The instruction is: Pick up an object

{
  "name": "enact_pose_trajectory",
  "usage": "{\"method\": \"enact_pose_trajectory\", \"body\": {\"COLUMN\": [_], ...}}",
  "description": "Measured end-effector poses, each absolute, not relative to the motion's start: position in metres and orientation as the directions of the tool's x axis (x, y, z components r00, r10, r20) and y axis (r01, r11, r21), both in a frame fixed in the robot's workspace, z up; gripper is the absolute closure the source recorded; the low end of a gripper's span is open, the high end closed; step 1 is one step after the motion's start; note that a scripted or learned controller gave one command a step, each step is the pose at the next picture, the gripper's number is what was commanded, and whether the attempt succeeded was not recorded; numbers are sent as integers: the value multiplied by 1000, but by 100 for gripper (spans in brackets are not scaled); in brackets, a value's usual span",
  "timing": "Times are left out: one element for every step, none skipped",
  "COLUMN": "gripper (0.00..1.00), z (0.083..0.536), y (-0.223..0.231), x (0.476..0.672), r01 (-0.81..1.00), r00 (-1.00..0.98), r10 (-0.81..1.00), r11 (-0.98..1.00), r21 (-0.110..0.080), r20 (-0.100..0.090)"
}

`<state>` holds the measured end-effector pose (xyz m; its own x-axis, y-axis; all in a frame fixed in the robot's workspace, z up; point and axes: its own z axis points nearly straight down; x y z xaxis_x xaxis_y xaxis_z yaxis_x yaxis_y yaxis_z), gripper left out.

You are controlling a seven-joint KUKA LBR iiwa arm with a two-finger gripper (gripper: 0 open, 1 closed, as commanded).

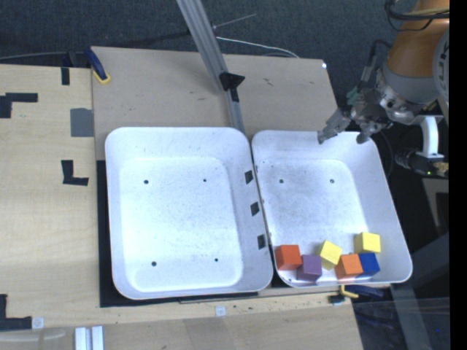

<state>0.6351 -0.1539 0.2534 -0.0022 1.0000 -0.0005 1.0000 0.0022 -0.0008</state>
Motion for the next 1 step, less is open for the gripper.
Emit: {"method": "enact_pose_trajectory", "body": {"gripper": [0], "z": [210], "y": [-94], "x": [579], "r01": [1000], "r00": [-4], "r10": [1000], "r11": [4], "r21": [-9], "r20": [3]}}
